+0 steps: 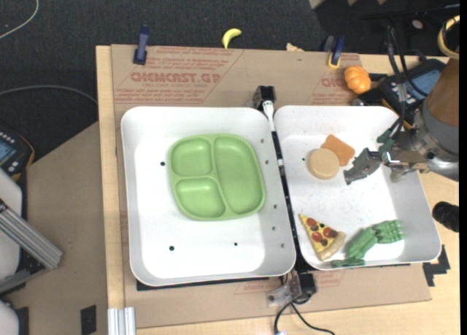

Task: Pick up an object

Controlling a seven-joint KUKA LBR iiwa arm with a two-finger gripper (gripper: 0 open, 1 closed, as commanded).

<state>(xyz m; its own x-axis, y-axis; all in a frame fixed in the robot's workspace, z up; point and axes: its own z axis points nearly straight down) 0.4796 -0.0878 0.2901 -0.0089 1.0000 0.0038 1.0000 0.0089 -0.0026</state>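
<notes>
One fixed camera looks down aslant on both bins (139,180).

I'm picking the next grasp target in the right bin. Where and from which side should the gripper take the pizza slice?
Probably the pizza slice is best taken across its wide crust end, coming straight down. It lies flat, its point toward the bin's left wall, so that end has little room. The green toy lies close to its right, so keep the fingers off that side. The gripper hangs above the bin.

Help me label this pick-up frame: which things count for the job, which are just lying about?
Job: gripper, round cookie, orange block, pizza slice, green toy, right bin.
Lying about: green divided plate, left bin, small pumpkin, banana.
</notes>
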